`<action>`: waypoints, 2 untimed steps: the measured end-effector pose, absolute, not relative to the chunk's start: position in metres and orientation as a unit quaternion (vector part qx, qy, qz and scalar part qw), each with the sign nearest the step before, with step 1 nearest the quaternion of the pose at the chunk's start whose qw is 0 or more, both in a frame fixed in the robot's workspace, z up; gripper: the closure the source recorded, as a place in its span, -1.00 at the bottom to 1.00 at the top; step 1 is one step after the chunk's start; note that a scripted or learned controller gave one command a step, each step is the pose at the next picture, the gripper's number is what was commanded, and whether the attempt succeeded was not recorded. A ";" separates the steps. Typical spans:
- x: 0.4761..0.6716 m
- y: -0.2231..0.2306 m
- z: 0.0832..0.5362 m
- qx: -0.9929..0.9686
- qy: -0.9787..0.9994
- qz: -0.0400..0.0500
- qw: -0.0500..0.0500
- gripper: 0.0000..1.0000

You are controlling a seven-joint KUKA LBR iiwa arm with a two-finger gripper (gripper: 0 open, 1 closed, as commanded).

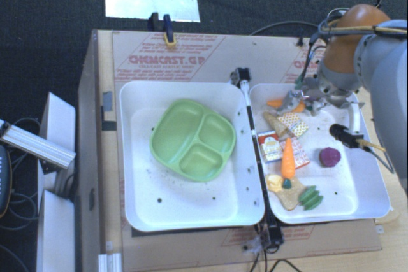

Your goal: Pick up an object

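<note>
The right bin (366, 191) holds several toy foods. An orange carrot (288, 159) lies across a red-and-white box (273, 146) near the middle. Right of them is a purple lump (329, 157). A checkered cracker (294, 125) rests on a tan wedge toward the back. Green pea pods (311, 198) and a small yellow piece (275, 182) sit on a tan slice near the front. My gripper (302, 100) hangs low over the bin's far end, just behind the cracker and beside a small orange piece (275, 102).
The left bin (143, 200) holds a green divided plate (193, 140), tilted slightly. A ridge (253, 150) separates the two bins. The grey arm (382, 67) comes in over the right bin's far right corner.
</note>
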State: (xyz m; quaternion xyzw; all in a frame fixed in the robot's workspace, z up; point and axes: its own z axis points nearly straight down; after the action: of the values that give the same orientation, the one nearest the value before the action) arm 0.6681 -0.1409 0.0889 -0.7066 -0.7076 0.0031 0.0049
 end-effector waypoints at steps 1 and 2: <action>0.668 -0.139 0.088 -0.706 -0.708 0.004 0.003 -1.00; 0.668 -0.127 0.088 -0.707 -0.707 0.005 0.000 -1.00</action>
State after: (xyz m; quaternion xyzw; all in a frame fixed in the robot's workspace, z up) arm 0.6676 -0.1270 0.0881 -0.7068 -0.7074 0.0050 -0.0002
